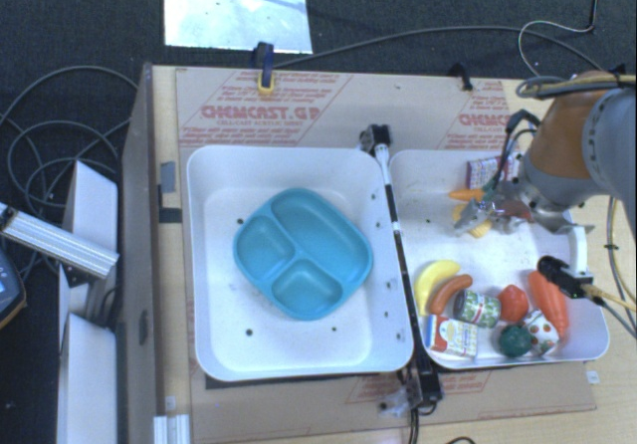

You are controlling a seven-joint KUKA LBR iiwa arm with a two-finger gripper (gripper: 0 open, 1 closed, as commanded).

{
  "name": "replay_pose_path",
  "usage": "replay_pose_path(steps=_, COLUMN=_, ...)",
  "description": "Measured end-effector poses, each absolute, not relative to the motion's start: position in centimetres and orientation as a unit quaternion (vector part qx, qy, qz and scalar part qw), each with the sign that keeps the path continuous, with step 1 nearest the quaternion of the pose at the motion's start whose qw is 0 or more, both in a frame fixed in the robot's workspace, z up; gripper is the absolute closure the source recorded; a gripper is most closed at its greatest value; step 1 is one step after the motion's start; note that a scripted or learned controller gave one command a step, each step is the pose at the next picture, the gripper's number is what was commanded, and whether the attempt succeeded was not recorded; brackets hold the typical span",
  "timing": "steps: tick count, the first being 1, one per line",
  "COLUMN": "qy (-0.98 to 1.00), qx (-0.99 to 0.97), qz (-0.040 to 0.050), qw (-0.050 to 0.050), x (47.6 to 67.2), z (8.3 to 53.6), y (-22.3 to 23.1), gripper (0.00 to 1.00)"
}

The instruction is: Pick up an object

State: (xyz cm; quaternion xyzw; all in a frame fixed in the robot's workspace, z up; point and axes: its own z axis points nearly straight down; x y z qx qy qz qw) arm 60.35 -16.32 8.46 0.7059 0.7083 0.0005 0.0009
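My gripper (495,209) is low in the upper part of the right bin (428,183), with the arm reaching in from the right. Just left of it lie a small orange piece (464,195) and a pale yellow piece (480,229), both close against the gripper. A pink and white packet (483,171) lies just behind it. Along the bin's front edge are a yellow banana (434,279), a red sausage (450,294), a small can (478,309), a red tomato (514,302), an orange carrot (549,301), a dark green item (515,339) and a white carton (454,337).
The left bin (224,333) holds a blue divided plate (302,251) in its middle. A black divider rail (395,233) runs between the two bins. Cables trail over the bench behind the right bin.
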Motion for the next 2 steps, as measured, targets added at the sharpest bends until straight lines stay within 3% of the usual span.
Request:
replay_pose_path(steps=1, qy=0.709, qx=0.705, qz=0.0011, qw=0.001, x=63.4, z=8.5, y=-13.2, gripper=0.00)
replay_pose_path(steps=2, qy=0.710, qx=0.704, qz=0.0017, qw=0.003, x=63.5, z=9.6, y=-13.3, gripper=1.00)
